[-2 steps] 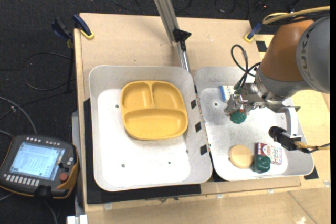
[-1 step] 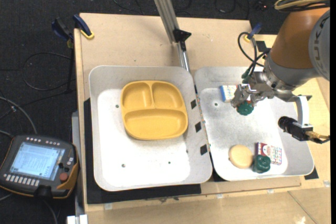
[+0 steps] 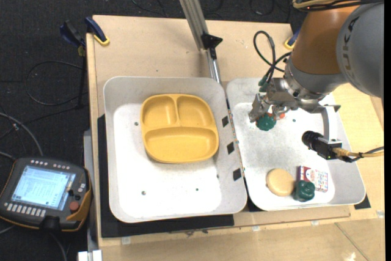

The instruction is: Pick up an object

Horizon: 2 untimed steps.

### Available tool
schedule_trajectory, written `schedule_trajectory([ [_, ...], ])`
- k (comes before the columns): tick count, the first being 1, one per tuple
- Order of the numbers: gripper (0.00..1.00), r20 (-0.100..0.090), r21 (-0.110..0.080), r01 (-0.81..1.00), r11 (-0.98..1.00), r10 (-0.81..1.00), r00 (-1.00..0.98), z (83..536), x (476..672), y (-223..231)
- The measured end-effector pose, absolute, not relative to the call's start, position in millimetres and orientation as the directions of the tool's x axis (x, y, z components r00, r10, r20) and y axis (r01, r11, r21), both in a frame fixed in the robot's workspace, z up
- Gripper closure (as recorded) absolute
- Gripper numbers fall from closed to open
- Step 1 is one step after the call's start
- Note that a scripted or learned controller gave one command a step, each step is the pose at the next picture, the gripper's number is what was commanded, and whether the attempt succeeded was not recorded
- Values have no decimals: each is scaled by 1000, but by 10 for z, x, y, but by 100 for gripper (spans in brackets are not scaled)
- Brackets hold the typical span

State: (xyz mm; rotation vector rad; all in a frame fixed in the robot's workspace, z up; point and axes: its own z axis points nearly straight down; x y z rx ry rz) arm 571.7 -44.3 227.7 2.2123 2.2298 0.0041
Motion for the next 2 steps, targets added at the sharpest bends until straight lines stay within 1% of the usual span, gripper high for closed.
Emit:
schedule_trajectory([
  [1, 100, 2, 3, 1000, 8, 1000, -8, 2379, 5937, 127],
  [2, 100, 2, 3, 1000, 8, 1000, -8, 2461, 6071, 641],
])
